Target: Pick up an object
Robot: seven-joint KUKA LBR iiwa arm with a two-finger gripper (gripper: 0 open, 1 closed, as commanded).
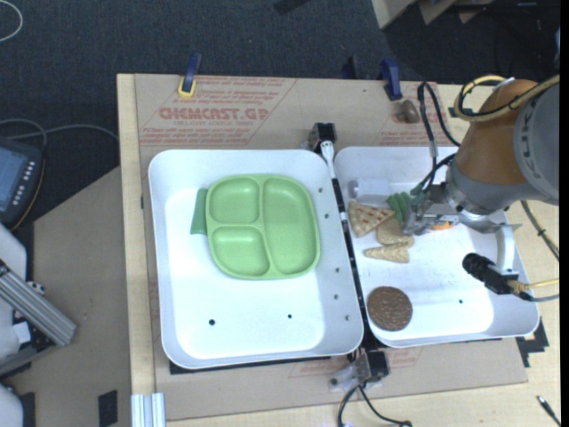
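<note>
From the overhead camera, two white bins sit side by side on a brown bench; take the right bin [498, 323] as the landmark. Left of it, the left bin [178, 265] holds a green divided plate [264, 225] lying flat near its middle. The arm [511, 145] reaches in over the right bin's far right part, its orange band above the bin's back edge. The gripper [418, 216] hangs low over the bin's left half, just beside a cluster of tan triangular chip-like pieces [378, 225]; whether it touches them cannot be told, and its opening cannot be told either. A green piece [396, 205] lies at the gripper's tip. A round brown cookie [389, 309] rests near the bin's front left corner, well apart from the gripper.
</note>
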